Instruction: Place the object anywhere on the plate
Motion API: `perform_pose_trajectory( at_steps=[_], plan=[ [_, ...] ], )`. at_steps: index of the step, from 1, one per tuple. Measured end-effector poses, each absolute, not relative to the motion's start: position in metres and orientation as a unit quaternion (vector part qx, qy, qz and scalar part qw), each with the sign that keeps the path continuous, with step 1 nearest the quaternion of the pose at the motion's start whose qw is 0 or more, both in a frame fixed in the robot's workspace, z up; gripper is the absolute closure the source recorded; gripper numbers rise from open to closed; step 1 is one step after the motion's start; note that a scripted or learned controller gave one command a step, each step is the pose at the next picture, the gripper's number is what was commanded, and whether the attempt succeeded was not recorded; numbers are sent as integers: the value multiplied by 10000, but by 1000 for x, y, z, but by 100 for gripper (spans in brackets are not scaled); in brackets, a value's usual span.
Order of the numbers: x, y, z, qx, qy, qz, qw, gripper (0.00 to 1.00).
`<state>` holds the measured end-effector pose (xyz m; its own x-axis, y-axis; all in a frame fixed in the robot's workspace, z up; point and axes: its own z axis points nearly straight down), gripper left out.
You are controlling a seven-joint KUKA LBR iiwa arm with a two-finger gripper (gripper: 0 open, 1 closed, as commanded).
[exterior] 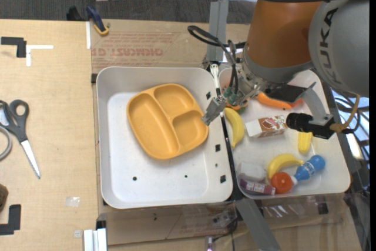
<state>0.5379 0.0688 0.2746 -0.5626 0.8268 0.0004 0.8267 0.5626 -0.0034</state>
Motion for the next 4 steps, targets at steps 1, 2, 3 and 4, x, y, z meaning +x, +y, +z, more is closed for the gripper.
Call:
perform_pose_trajectory(
  at_steps=[1, 2, 3, 4],
  plan=[
    [496, 48, 191, -4306, -9025, 9, 10, 0],
    [497, 47, 200, -4330, -9014, 7, 5, 100],
    [558, 105, 183, -5285, -8490, 11, 3, 100],
    [507, 156, 247, -5238, -8519, 13, 3, 100]
  ],
)
